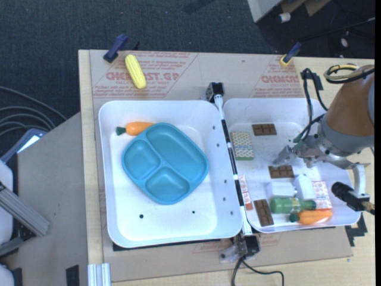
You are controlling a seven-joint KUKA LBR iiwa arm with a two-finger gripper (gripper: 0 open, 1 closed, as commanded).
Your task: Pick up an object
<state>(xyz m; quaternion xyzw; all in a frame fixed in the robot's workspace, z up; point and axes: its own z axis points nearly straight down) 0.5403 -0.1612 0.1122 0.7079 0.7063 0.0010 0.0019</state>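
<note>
Chocolate bar (281, 171) flat in right bin (262, 109)

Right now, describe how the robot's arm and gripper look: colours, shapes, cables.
The arm is a thick rounded grey cylinder with a broad orange band above the wrist. Black cables loop along its side, and a yellow-and-black coil sits near its top. The gripper is slim pale-grey metal, with a black fitting nearby.

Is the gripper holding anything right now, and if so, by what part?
Cannot be told. The gripper hangs low in the right bin, just above a chocolate bar, but no object shows between its tips.
</note>
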